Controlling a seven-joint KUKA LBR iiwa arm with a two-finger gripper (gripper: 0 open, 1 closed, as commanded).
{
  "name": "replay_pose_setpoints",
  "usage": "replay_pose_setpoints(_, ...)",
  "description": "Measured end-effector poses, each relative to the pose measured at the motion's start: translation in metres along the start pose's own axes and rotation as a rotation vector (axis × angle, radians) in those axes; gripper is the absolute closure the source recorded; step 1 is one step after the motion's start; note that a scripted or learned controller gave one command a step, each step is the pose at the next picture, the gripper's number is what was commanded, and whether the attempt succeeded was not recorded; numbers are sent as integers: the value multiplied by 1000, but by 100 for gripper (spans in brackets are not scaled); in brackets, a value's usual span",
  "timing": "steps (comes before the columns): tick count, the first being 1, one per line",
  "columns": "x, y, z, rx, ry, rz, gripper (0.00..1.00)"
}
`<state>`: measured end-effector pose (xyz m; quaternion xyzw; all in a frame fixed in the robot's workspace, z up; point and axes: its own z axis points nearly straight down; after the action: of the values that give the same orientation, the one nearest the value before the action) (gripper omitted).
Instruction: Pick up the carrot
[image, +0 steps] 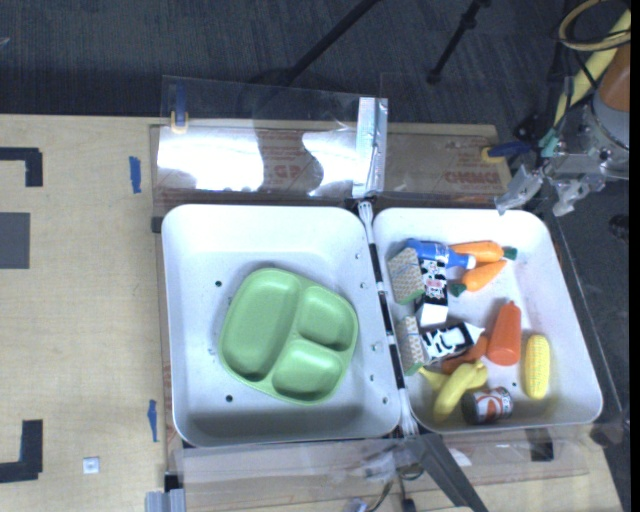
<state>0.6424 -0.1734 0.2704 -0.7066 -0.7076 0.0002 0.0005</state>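
Orange is the colour to track: two carrots lie in the right bin (575, 300), near its far edge. One carrot (476, 251) rests lengthwise just beside a blue-and-white tube (437, 254); a second, shorter carrot (481, 276) lies just nearer, at a slant. A larger orange-red piece (504, 333) sits toward the middle of that bin, beside a corn cob (537, 365). A banana (456, 388), a small can (489, 405) and some black-and-white packets (441, 338) crowd the near half.

Left bin (190, 330) holds a green divided plate (288, 333), well apart from the task items.

Gripper (545, 185) hangs over the far right corner of the right bin, at or just beyond its rim, above the surface edge. Fingers: cannot tell whether open or closed at this resolution; nothing is visibly between them.

Progress, as judged: not started in any effective sense. Both carrots rest in the bin, untouched. Remaining: move the arm inward over a carrot, descend, close on it, lift. The far carrot lies against the tube, so a clean grasp may be awkward there.
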Motion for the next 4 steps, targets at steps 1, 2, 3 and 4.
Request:
replay_pose_setpoints(1, -16, -13, 165, -2, 0, 60, 0)
replay_pose_setpoints(2, -16, -12, 154, -5, -2, 59, 100)
replay_pose_setpoints(3, -16, -12, 154, -5, -2, 59, 0)
replay_pose_setpoints(4, 18, -45, 184, -4, -1, -155, 0)
